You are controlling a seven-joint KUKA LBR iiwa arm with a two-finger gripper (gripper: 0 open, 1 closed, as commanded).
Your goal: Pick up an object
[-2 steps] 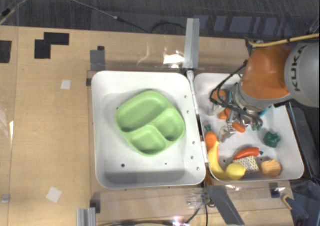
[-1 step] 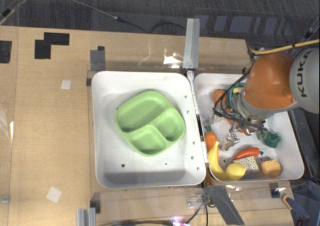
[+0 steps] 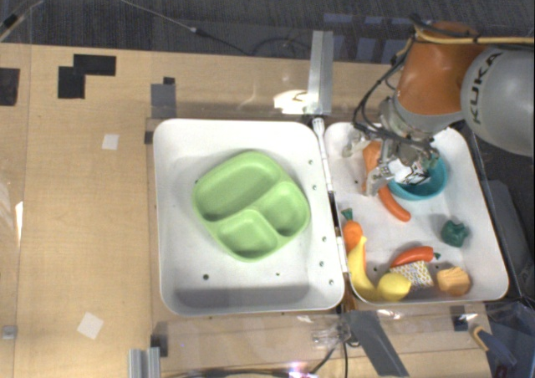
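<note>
The right bin (image 3: pixel 476 169) holds several toy foods. My gripper (image 3: pixel 394 171) hangs low over its far left part, below the orange wrist band. An orange carrot-like piece (image 3: pixel 369 155) lies just left of the gripper, and a teal bowl (image 3: pixel 426 183) sits just right of it, partly hidden by the gripper. An orange-red sausage (image 3: pixel 396 206) lies directly in front of the gripper. I see nothing clearly held.
Along the right bin's near side lie a banana (image 3: pixel 358 266), a lemon (image 3: pixel 393 287), a red chilli (image 3: pixel 413 256), a bread piece (image 3: pixel 454 280) and a small orange fruit (image 3: pixel 353 232). A dark green piece (image 3: pixel 454 232) sits right. The left bin (image 3: pixel 171 201) holds a green divided plate (image 3: pixel 249 203).
</note>
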